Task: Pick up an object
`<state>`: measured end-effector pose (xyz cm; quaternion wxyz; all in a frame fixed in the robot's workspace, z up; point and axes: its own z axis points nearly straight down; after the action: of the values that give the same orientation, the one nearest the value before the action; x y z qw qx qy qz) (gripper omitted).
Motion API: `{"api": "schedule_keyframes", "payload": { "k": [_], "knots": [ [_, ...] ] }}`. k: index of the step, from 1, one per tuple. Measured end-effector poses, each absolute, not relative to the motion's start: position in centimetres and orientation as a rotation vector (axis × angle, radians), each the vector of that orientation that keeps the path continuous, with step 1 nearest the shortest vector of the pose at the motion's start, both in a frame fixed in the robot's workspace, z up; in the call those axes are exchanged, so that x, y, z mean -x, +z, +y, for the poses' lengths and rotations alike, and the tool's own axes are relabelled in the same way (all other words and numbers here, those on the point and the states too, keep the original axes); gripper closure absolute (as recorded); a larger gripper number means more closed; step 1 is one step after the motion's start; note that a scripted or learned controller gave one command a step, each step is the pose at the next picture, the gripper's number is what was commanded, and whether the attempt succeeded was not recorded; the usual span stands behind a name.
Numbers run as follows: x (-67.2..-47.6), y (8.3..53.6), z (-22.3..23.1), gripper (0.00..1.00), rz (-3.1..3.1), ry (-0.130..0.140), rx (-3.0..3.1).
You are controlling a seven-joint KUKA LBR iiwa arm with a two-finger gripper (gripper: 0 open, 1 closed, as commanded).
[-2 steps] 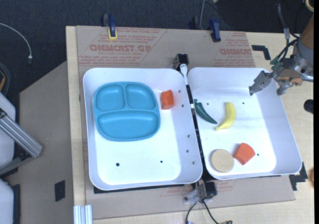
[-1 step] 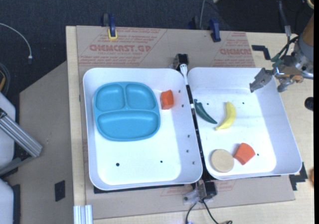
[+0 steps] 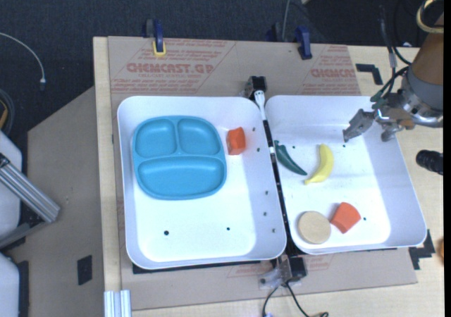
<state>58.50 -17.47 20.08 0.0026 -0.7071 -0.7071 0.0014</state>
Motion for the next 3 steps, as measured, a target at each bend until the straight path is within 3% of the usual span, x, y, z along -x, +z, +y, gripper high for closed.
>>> {"api": "schedule_keyframes", "payload": {
  "k": [1, 2, 3],
  "knots": [
    [-59.1, 14.9, -16.7, 0.00, -2.218, 0.005, 2.216],
    [-58.1, 10.1, -16.8, 0.00, -2.216, 0.005, 2.217],
    [-58.4, 11.6, -16.9, 1.00, -2.223, -0.001, 2.223]
  ]
}}
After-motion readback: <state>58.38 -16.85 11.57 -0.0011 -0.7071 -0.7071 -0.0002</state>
